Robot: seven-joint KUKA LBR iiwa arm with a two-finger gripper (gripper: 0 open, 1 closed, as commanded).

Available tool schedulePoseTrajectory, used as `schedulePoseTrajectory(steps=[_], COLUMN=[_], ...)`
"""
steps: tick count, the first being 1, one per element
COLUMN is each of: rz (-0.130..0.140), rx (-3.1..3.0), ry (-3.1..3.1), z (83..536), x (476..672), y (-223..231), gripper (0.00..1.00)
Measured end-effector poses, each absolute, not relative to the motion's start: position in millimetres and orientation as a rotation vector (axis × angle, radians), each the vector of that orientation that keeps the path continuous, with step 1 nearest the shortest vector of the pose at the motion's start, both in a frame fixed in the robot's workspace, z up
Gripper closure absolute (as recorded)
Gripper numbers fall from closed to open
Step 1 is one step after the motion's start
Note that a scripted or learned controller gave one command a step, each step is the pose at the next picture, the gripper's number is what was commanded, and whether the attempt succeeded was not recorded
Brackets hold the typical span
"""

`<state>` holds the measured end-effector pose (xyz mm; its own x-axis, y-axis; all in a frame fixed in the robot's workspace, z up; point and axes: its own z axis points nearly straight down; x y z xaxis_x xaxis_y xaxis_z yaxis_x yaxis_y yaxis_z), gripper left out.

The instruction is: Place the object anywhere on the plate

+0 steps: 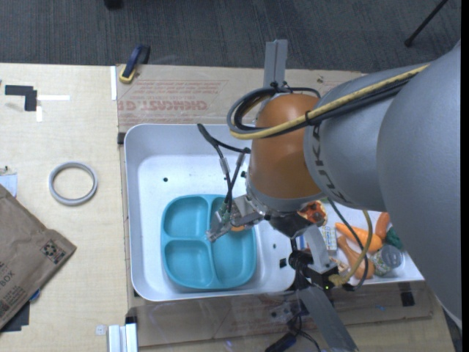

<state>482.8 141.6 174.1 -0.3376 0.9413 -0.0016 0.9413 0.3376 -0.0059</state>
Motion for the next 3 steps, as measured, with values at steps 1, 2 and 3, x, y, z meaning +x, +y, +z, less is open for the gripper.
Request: schedulePoseTrajectory(steps=[1,2,3], rz=[0.009,0.009,0.009], rx=[-1.807,-1.807,-1.807], ry=[-2.567,-2.567,-2.567], z=[174.1,174.1,174.1], x=[482.8,482.8,482.8], y=[141.6,141.6,141.6], gripper=[0.00,0.00,0.00])
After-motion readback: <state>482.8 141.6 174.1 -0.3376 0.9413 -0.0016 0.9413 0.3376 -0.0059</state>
